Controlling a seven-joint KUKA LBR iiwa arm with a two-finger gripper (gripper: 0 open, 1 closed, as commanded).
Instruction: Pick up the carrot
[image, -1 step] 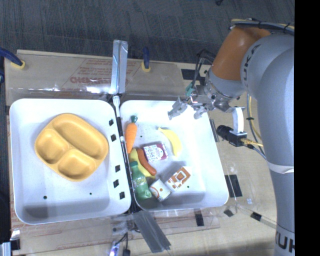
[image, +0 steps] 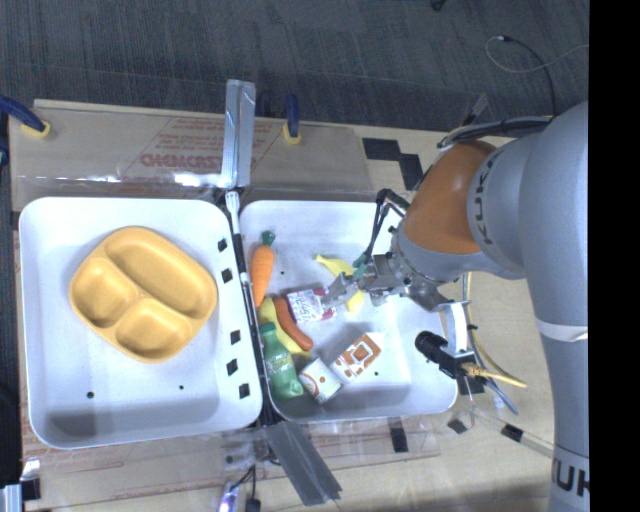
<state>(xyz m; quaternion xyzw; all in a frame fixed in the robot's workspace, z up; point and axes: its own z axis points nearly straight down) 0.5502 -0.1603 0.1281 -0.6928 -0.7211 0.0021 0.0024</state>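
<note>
Carrot lies by right bin's left wall; jaws hover near.

Setting: you're looking at a robotics lab | Evidence: grey-and-orange arm reaching over two white bins on a taped cardboard-topped counter | loose cables on dark carpet

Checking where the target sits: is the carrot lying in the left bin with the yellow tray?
No, the carrot lies in the right bin, against its left wall.
</note>
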